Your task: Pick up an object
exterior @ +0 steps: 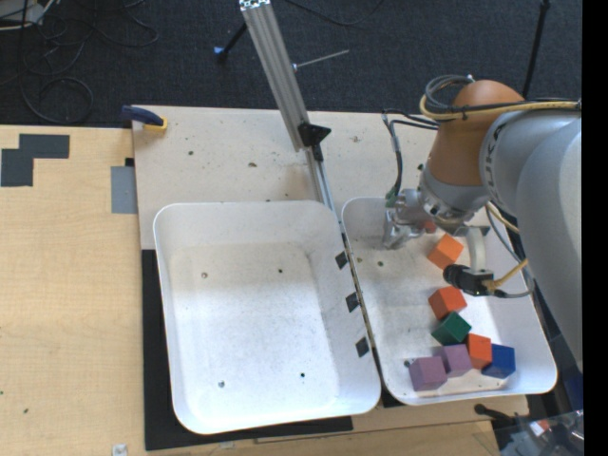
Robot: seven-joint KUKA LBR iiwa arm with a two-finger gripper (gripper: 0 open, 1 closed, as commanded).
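Observation:
My gripper (395,235) hangs low over the far left part of the right bin (382,353), pointing down at the bin floor. Nothing shows between its tips. An orange block (445,251) lies just right of it, partly under the wrist. Toward the near edge lie a red-orange block (446,301), a green block (452,329), another orange block (480,350), a blue block (501,360) and two purple blocks (457,358) (427,371).
The left bin (247,312) adjoins the right one, with black clips (351,301) along the shared rim. A slanted aluminium rail (283,84) rises behind the bins. A small blue and yellow tool (142,117) lies at the bench's far left corner.

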